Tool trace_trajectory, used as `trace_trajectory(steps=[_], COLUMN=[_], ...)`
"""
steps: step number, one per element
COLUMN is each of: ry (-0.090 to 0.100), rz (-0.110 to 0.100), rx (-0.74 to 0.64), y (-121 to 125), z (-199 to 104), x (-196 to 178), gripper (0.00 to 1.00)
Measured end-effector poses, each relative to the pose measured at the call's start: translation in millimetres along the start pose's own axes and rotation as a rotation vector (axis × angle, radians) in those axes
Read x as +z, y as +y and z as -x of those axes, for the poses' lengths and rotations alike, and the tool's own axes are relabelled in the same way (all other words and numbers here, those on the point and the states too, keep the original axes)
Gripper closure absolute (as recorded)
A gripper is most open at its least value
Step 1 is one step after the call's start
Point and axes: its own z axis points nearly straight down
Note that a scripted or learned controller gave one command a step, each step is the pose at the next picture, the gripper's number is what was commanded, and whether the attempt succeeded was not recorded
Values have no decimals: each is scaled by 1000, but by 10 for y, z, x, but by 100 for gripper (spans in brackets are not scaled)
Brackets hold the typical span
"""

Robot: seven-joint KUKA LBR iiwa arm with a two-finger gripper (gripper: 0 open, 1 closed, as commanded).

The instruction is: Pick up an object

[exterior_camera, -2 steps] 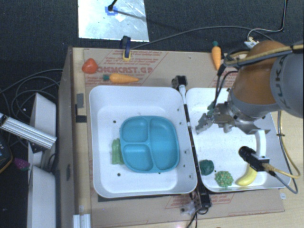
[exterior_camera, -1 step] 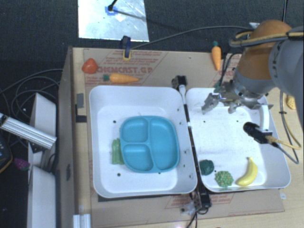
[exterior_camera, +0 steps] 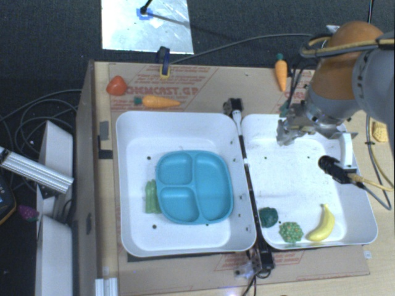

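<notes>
1. Currently the end effector (exterior_camera: pixel 288 134) hangs over the far part of the right bin (exterior_camera: pixel 364 233), above bare white floor; I cannot tell whether it is open or closed, and nothing is seen in its grasp.
2. Candidate things to pick lie at the near end of that bin, well apart from the end effector: one banana (exterior_camera: pixel 323 223), one light green knobbly piece (exterior_camera: pixel 291 232) just beside it, and one dark green lump (exterior_camera: pixel 268 216) next to that.
3. Judging by looks, all three are small toy food, likely light and stiff, with smooth, perhaps slippery skins. The banana is probably best taken across its middle, where the curve is narrowest; the two green pieces look rounder and could roll away from a pinch.
4. Since the light green piece and the banana sit so close, a grasp there risks nudging the neighbour.
5. Over in the left bin (exterior_camera: pixel 133 134) lie one blue divided plate (exterior_camera: pixel 194 187), wide and flat and so awkward to pinch, and one green strip (exterior_camera: pixel 151 197) touching its left edge.
6. On the worktop (exterior_camera: pixel 203 82) behind the bins I count two toy carrots (exterior_camera: pixel 160 102) (exterior_camera: pixel 281 73) and one red piece (exterior_camera: pixel 116 86).
</notes>
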Motion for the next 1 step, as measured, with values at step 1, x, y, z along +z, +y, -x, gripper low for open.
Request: trace_trajectory(steps=[1], ry=[1], rz=[-2], rx=[3], y=[-521], z=[-147], x=[-267], gripper=[100])
